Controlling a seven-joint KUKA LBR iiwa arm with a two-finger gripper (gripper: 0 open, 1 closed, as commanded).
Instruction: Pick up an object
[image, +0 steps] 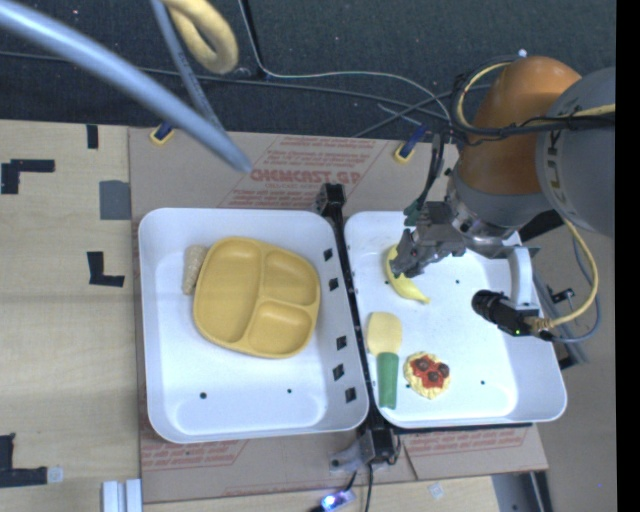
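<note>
1. On the bench, two white bins sit side by side: the left bin (160, 330) and the right bin (500, 390), touching along a black divider.
2. Left bin: one yellow divided plate (255, 297) with three compartments, and one tan sponge-like block (193, 268) tucked under its left edge.
3. Right bin: three items. One banana (405, 287) lies near the upper left, one green-handled tool with a yellow head (385, 350) lies by the divider, and one small pizza toy (428, 374) sits just beside that tool.
4. One gripper (403, 264) hangs at the banana's upper end; from where I stand I cannot tell whether its claw is spread or pinching, as the dark wrist hides it.
5. Red printing on the cardboard sheet (300, 165) behind the bins is too faint to read surely.
</note>
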